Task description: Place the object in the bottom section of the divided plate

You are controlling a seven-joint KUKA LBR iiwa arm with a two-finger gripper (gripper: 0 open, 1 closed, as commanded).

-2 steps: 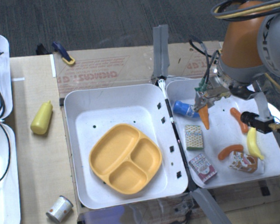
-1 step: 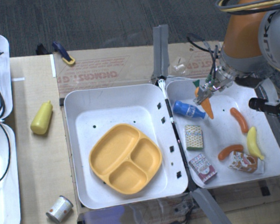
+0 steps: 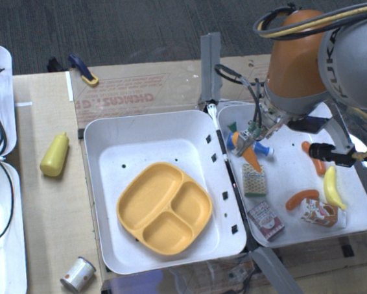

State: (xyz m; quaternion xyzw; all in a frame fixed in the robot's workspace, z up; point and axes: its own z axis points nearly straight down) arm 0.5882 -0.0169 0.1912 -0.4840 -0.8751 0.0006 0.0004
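A yellow divided plate [image 3: 164, 207] lies in the left bin [image 3: 105, 145], with three sections; its bottom section [image 3: 168, 233] holds nothing. My gripper [image 3: 253, 131] hangs low in the right bin's far left corner, directly over a blue item [image 3: 244, 143] and an orange carrot [image 3: 253, 160]. The wrist hides part of the blue item, and whether the gripper touches it cannot be made out. Nothing is lifted clear of the bin floor.
The right bin [image 3: 364, 219] also holds a green-and-yellow sponge [image 3: 254, 182], a pink carton [image 3: 265, 220], a sausage [image 3: 301, 198], a banana [image 3: 332, 187], a printed packet [image 3: 319, 213] and a small orange piece [image 3: 318, 161]. A yellow bottle [image 3: 54, 155] and a can [image 3: 77, 274] lie on the bench at left.
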